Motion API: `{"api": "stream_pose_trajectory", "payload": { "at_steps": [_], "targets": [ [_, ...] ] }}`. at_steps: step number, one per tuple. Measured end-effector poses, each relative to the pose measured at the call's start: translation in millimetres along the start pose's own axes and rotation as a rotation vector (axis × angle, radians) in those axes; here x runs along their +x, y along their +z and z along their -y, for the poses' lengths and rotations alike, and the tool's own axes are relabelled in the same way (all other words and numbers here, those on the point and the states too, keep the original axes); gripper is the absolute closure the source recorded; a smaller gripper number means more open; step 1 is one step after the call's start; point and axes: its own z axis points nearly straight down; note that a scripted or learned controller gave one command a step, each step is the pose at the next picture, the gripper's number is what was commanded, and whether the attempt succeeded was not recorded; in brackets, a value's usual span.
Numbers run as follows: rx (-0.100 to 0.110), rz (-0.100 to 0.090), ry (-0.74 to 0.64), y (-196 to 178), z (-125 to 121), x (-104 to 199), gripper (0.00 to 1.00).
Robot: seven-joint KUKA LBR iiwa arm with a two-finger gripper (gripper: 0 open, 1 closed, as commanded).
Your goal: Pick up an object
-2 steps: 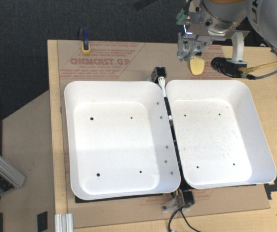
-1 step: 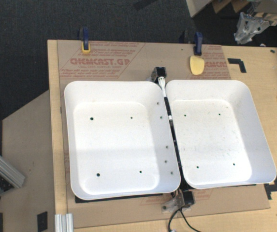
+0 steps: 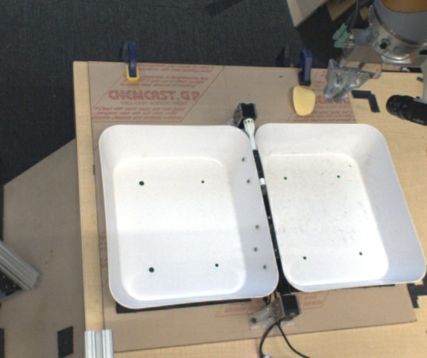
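1. The pincer [image 3: 337, 86] hung above the bench [image 3: 198, 88], behind the far edge of the right bin [image 3: 403, 222].
2. Its metal fingers pointed down toward the bench. I could not tell if they were spread or pressed together, and I saw nothing between them.
3. A small yellow lump [image 3: 303, 100] lay on the bench just beside the pincer, on its left in the view and a little nearer to the camera.
4. The lump stood taller than wide, so its long side ran from the far edge toward the bins.
5. The left bin [image 3: 112, 222] lay well apart from the pincer, further left past the lump.
6. The lump looked like the closest thing to grab. I think the pincer would need a short slide left and then a drop down over it.
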Motion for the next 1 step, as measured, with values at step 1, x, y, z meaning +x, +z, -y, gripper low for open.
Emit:
{"api": "stream_pose_trajectory", "payload": {
  "at_steps": [1],
  "targets": [
    [-0.002, -0.001, -0.004, 37.3, -0.7, 54.1, 1.00]
  ]
}}
